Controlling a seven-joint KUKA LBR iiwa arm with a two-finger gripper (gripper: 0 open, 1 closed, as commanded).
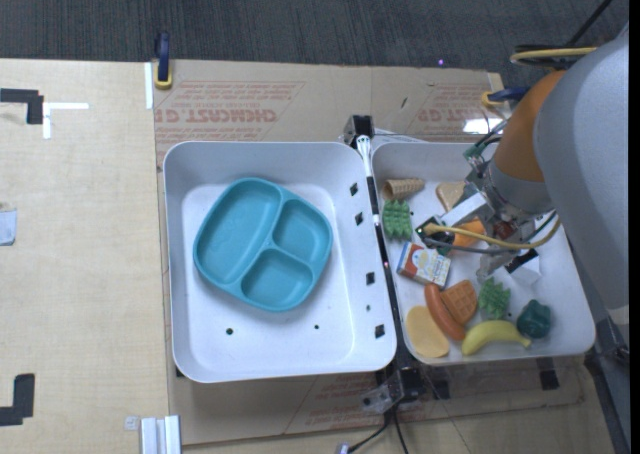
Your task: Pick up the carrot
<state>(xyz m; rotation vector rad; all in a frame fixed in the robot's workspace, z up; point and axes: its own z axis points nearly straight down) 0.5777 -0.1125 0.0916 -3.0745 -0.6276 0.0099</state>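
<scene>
Over the right-hand shallow white bin (480, 356), the grey robot arm (590, 162) reaches in from the right edge of the view. Its orange wrist band (520, 137) sits above the bin's far right part. The wrist points down and leftward, so the tool end hangs over the middle of the bin, just beside the small white printed carton (425, 264). The jaws are masked by wrist hardware and cables; it cannot be told whether they are wide or narrow, and no item is seen between them.

The orange-red tapered plastic carrot (438, 306) lies flat in the near half of the same bin, apart from the tool end. It lies aslant between the carton and the flat yellow-orange disc (427, 335), and touches the orange grid-patterned piece (464, 296) on its right.

Further right lie a green broccoli floret (493, 298), a yellow plastic banana (492, 336) and a dark green pepper (534, 319). A tan cone (405, 186) lies near the far wall.

The left-hand white bin (180, 272) holds a blue three-compartment plate (262, 242). Both bins rest on the pale wooden worktop (80, 272).
</scene>
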